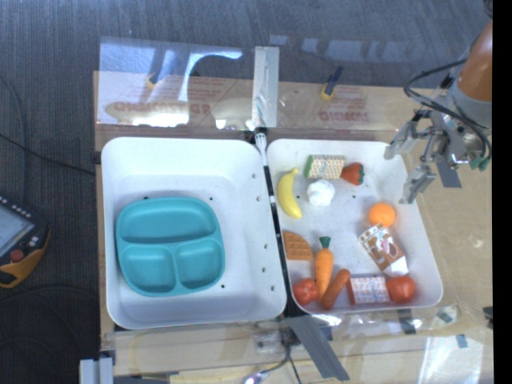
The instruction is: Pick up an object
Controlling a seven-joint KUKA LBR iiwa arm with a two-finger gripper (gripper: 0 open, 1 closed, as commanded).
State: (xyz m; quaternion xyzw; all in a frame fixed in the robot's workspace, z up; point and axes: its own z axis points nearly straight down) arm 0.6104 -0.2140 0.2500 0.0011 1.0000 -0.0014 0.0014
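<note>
Orange and round, the toy orange sits in your right bin, just below and left of the end effector, whose fingers stand apart, holding nothing. Below it lie two red-and-white packets; their print is too small to read. Worktop lettering is blurred.

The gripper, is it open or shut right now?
Open: the gripper hangs over the right bin's edge, its fingers spread apart, nothing between them.
</note>
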